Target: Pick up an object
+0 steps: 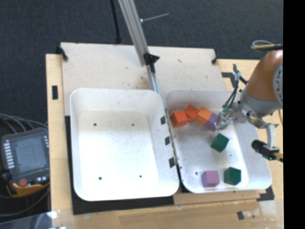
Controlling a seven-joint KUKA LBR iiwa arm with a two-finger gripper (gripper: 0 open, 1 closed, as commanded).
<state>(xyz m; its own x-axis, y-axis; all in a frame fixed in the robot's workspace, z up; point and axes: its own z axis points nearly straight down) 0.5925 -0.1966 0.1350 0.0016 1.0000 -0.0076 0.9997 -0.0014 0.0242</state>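
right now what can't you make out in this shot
- Gripper, camera view: too small and blurred against the wrist to tell if it has closed on anything.
- Purple block by the gripper: partly covered by it, so contact or grasp is unclear.
- Arm: cut off by the right edge.
- Orange blocks: bunched together, so the count and edges are blurry.
- Right bin: its far right rim is hidden under the arm.

No legible text or labels.
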